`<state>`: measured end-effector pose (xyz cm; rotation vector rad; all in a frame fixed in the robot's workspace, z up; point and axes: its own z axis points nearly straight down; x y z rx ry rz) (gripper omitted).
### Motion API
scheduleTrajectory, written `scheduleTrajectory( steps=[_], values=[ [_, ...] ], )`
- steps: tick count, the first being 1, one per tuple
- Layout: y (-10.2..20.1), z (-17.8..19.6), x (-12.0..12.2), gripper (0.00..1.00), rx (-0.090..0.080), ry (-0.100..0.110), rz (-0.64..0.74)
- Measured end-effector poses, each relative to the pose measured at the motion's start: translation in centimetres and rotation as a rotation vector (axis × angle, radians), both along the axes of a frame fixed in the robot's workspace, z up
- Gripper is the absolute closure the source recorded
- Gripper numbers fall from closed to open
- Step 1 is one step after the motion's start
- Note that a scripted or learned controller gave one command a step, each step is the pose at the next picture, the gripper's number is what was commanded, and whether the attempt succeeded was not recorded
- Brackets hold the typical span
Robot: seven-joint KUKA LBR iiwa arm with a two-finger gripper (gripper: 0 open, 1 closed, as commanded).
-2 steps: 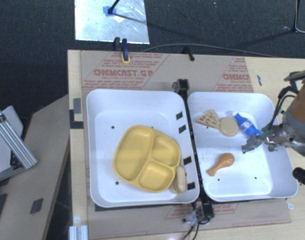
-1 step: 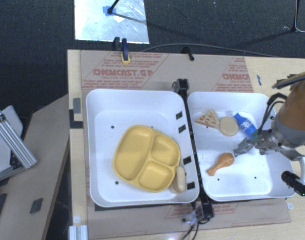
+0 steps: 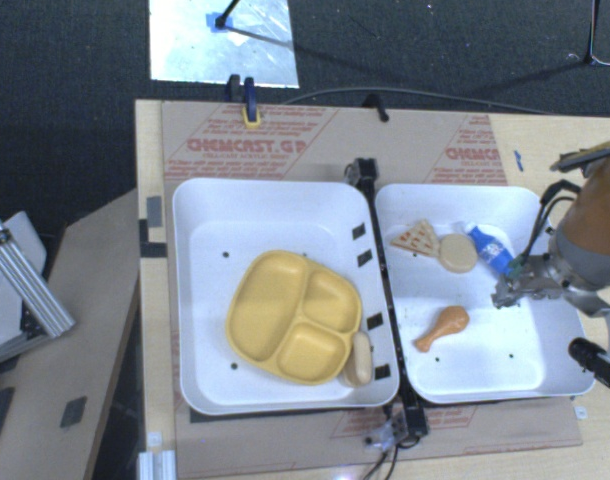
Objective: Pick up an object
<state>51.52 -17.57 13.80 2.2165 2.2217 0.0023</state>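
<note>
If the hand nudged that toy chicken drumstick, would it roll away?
Probably a little. The drumstick looks rounded at its thick end, so it may pivot rather than roll straight. It looks like light, stiff plastic, likely sliding easily on the smooth white bin.

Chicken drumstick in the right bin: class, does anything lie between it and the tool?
Nothing visible does. The chicken drumstick lies alone on bare bin floor, with the tool up and to its right. The blue bottle sits farther back.

Grey arm (image 3: 585, 268), orange band, black cable
</note>
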Motion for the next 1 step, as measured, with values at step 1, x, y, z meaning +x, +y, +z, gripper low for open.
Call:
scheduleTrajectory(
  steps=[1],
  values=[
    [-0.16,6.41,-0.05,1.0,-0.001,-0.004,0.001]
  ],
)
